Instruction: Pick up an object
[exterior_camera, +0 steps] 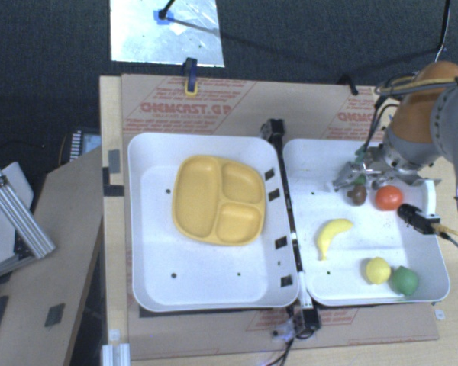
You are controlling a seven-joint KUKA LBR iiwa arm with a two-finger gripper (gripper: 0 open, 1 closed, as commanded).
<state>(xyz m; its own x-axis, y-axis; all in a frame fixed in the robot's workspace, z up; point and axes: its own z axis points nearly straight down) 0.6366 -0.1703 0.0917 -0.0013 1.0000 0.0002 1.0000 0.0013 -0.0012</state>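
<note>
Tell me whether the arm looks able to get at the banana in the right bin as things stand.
Probably yes. The banana lies alone on the right bin floor, apart from the tomato and lemon, with nothing over it. The gripper is just beyond it, near a brown fruit.

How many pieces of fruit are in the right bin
5. Brown fruit under the gripper, red one beside it, banana mid-bin, lemon and green fruit near the front. The arm may hide more.

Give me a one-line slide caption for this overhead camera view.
Gripper over a brown fruit in the right bin, beside a tomato.
</note>
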